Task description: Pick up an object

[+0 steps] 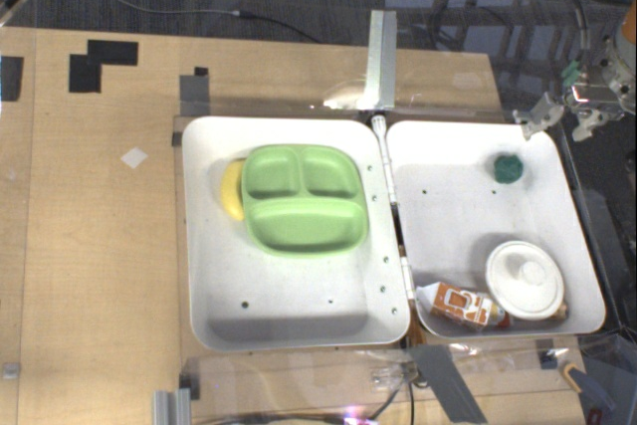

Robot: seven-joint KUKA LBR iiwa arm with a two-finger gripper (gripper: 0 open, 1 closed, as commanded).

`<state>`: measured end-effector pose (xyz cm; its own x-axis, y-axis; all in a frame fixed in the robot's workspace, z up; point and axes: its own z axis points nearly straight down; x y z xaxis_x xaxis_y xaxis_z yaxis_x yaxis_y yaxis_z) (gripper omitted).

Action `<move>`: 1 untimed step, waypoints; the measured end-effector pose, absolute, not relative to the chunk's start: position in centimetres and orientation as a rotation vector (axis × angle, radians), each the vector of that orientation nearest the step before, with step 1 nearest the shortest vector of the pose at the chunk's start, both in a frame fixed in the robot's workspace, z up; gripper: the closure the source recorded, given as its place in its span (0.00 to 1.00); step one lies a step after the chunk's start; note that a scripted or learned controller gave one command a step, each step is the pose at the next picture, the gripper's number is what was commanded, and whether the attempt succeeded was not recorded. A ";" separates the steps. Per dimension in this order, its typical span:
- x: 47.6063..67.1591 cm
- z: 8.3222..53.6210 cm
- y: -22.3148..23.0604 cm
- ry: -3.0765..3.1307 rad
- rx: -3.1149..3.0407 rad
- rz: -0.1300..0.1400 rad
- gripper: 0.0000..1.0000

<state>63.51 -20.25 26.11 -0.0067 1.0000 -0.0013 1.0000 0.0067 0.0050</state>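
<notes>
**Q:** Operator, what does your overhead view show of the pick so far?

**A:** You see two white bins side by side on the desk (90, 244). The left bin (289, 314) holds a green divided tray (302, 197) with a yellow object (231, 191) tucked against, and partly under, its left edge. The right bin (448, 224) holds a small dark-green object (509, 168) near its far right corner, a white lidded bowl (525, 278) near its near right corner, and an orange-and-white packet (460, 305) lying flat just to the bowl's left, at the near wall.

**Q:** And where is your tool?

**A:** The tool (577, 109) hangs at the view's right edge, beyond the far right corner of the right bin and apart from every object. Whether it is spread or pressed together you cannot tell; it is too small and cluttered there. Nothing is visible between its parts.

**Q:** So how far along is the task?

**A:** Judge it as not begun: every candidate lies in a bin, none lifted. What is left is the whole sequence of choosing an object, descending, closing and raising. The dark-green object sits nearest your tool and stands well apart from its neighbours.
</notes>
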 end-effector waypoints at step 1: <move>59.3 26.9 -18.6 2.417 1.998 0.004 0.00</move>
<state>59.34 -18.61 26.94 -0.1883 0.9821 -0.0028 0.9821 0.1883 0.0057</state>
